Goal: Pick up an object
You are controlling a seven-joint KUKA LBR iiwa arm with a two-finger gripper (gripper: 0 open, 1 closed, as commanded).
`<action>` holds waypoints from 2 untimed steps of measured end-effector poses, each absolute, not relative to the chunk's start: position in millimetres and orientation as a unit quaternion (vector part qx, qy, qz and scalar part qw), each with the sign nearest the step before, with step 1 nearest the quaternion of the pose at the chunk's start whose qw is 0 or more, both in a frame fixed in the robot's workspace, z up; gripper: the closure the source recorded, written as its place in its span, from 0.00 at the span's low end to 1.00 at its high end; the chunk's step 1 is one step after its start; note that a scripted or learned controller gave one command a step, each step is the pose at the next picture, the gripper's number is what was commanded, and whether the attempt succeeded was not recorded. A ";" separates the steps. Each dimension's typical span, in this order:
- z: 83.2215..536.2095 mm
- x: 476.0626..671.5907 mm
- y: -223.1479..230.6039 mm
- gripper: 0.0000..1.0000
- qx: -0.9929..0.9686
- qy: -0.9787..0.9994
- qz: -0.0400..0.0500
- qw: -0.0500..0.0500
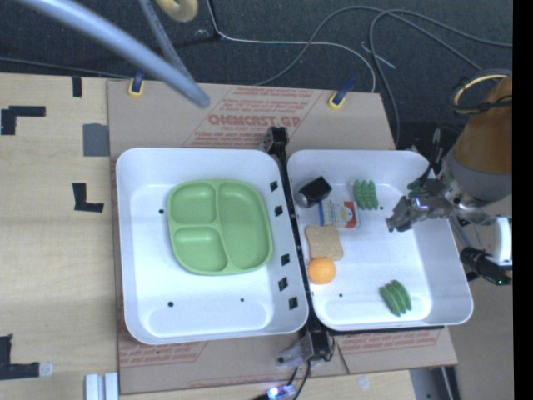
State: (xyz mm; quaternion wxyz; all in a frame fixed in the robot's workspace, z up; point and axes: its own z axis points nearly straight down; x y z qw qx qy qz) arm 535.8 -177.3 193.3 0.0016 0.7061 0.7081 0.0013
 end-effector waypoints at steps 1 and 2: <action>208.7 536.5 -176.5 1.00 0.706 0.708 0.001 0.000; 201.3 550.2 -119.2 1.00 0.705 0.709 0.000 -0.001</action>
